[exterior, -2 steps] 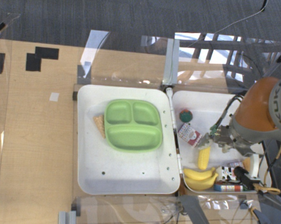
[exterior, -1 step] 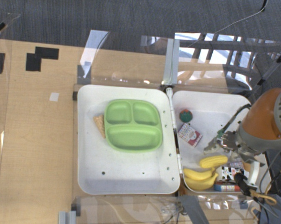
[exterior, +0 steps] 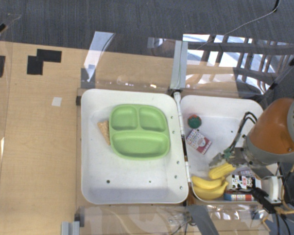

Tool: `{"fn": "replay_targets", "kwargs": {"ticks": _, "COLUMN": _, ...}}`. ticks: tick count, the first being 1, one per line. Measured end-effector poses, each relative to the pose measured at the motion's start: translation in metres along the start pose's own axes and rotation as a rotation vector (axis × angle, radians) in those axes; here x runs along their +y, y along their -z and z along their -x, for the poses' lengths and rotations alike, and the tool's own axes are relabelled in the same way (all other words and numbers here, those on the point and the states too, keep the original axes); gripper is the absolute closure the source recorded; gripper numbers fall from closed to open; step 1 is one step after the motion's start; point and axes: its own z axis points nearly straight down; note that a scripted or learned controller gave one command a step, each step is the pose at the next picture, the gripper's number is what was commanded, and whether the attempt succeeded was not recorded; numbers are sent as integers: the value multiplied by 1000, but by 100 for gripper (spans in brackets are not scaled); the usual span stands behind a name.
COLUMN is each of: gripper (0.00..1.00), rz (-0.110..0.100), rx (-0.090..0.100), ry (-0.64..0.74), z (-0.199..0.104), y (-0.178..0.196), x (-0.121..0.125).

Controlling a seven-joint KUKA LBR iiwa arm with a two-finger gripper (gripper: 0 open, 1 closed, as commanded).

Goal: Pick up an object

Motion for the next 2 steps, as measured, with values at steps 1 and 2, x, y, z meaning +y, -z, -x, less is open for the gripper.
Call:
{"fn": "replay_targets", "kwargs": {"ticks": 1, "gripper": 100, "rz": 6, "rx": 2, "ry": 2, "z": -2, "y": 11, "x": 3}}
{"fn": "replay_targets", "kwargs": {"ticks": 2, "gripper": 100, "rz": -19, "rx": 7, "ry": -29, "z": -66, "y": 92, "x": 59}}
